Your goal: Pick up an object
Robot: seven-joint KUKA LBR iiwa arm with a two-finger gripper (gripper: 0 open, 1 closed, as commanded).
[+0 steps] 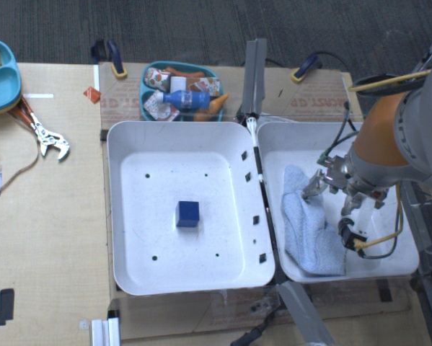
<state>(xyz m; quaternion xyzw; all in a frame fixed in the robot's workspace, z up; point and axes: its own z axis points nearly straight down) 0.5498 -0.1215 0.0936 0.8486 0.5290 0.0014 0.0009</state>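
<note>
2 shallow white bins sit side by side on the bench, and the arm (399,132) reaches in from the right over the right bin (389,265). Its gripper (332,193) hangs low inside that bin, with 1 finger (313,187) pointing left toward a pale blue cloth (306,229) and the other finger (350,202) angled down on the opposite side. The fingers stand spread apart with nothing between them, so the hand is released. The cloth lies crumpled just left of and below the gripper, its upper edge very close to the left finger; I cannot tell whether they touch. Well to the gripper's left, across the divider, 1 blue cube (188,214) rests near the middle of the left bin (129,265). Farther off, up and left of the gripper, a teal tray of mixed items (149,74) sits on the bench behind the left bin.
</note>
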